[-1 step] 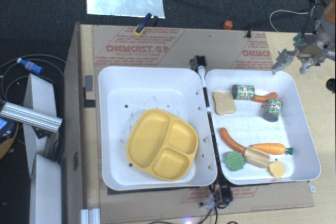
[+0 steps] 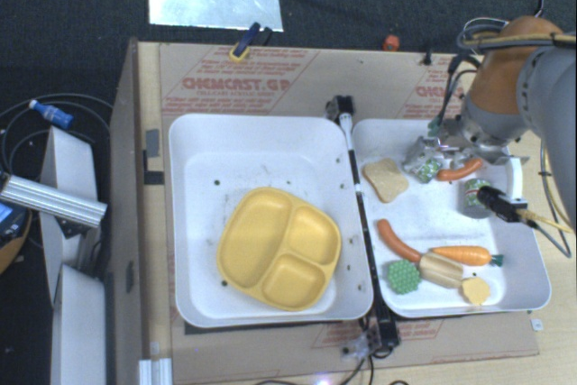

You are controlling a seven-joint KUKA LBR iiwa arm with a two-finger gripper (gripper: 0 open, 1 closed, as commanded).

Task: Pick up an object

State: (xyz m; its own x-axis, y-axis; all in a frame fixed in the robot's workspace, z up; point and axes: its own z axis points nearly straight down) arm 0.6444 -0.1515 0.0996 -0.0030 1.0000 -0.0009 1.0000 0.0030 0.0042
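Orange sausage (image 2: 459, 169) just right of gripper (image 2: 431, 154), lying near-level, long axis left-right; grip state impossible to tell.

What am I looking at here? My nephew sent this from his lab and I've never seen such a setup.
One camera above a bench looks down at a slant. The grey machine with the orange band at right is a robot arm, meant to pick something up. Its gripper hangs low over the right bin, near a small sausage; whether it holds anything can't be seen. That bin also holds toy food: bread slice, long sausage, carrot, green ball. The left bin holds a yellow divided tray.
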